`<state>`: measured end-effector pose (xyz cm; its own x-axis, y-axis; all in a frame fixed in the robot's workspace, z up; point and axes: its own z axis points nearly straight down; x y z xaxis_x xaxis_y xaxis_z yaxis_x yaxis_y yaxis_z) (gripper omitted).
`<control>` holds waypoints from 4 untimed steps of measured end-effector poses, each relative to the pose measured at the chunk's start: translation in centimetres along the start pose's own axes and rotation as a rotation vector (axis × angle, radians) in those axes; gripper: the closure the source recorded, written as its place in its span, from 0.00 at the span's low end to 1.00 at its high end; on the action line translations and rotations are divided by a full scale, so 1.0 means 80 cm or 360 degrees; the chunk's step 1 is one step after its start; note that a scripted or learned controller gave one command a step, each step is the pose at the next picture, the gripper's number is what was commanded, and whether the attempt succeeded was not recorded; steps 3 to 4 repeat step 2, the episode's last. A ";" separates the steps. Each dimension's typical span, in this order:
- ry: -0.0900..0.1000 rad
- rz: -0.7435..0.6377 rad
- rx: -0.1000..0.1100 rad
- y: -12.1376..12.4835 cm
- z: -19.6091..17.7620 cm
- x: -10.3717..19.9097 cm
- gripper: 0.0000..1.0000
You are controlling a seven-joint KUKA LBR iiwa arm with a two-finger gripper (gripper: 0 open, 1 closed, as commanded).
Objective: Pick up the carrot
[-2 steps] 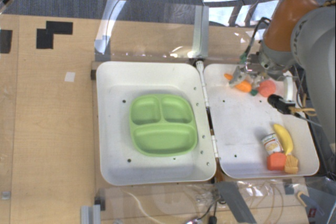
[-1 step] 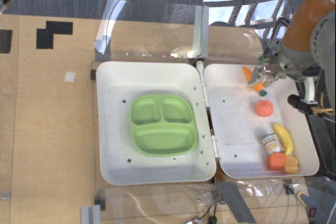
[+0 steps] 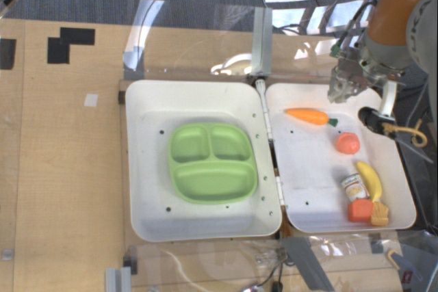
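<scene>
The carrot (image 3: 307,117) is seen lying in the right bin (image 3: 308,181), near its top. A tomato (image 3: 348,143), a banana (image 3: 370,180) and a can (image 3: 354,184) are kept there too. A green plate (image 3: 212,162) is held by the left bin (image 3: 147,147). The gripper (image 3: 340,89) is seen above the carrot, to its upper right.

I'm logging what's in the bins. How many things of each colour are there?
Green: 1, the divided plate
Orange: 1, the carrot
Red or reddish: 2, the tomato and a red block
Yellow: 2, the banana and a small yellow piece
White-labelled: 1, the can
Total: 7
</scene>
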<state>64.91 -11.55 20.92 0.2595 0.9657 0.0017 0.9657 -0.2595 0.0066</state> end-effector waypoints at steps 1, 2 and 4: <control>0.0000 0.0000 0.0000 0.000 0.000 0.000 0.00; -0.0001 -0.0039 -0.0002 0.011 0.152 -0.025 0.00; -0.0001 -0.0039 -0.0002 0.011 0.152 -0.025 0.00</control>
